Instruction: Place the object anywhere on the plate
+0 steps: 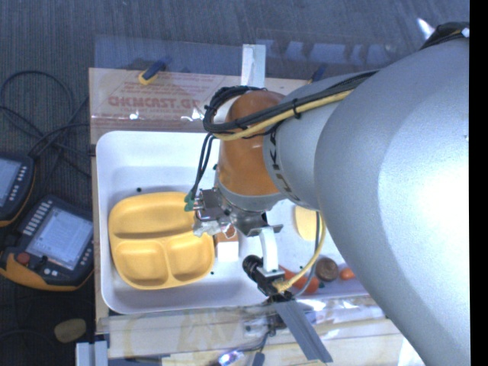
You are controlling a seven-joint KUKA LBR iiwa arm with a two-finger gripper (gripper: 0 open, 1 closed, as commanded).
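Dark carpet surrounds the surface, and the claw hangs low by the right edge of the yellow 3-section plate in the left white bin; I can't tell its state. Small objects lie near the arm in the right bin, apart from the plate.

1 fixed camera above your bench, looking down at a slant on the shallow white plastic bin, the large grey arm close under the lens at your right.
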